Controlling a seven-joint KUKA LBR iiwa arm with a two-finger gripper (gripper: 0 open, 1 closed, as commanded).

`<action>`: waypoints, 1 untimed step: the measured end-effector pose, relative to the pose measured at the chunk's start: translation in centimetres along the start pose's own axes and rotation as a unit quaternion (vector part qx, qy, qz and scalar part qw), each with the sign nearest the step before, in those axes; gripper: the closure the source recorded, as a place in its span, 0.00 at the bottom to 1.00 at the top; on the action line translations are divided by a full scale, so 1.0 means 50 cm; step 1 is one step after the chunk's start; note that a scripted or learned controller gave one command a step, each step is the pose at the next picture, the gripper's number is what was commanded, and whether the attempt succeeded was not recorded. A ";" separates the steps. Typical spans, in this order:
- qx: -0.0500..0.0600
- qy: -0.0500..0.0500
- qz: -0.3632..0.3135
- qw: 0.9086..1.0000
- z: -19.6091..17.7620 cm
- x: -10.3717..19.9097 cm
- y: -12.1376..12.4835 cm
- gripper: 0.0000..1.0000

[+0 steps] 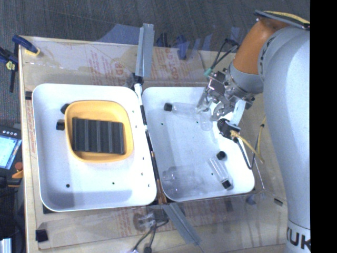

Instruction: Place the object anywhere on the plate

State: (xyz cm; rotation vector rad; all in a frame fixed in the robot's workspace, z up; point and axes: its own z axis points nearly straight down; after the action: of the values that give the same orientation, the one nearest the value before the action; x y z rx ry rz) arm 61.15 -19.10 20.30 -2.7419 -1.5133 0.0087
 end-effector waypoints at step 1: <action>-0.002 -0.001 -0.067 0.998 -0.010 0.115 -0.087 1.00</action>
State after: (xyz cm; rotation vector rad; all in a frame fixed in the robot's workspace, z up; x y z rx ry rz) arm 60.55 -11.93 20.85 -2.6384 -1.6951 0.0068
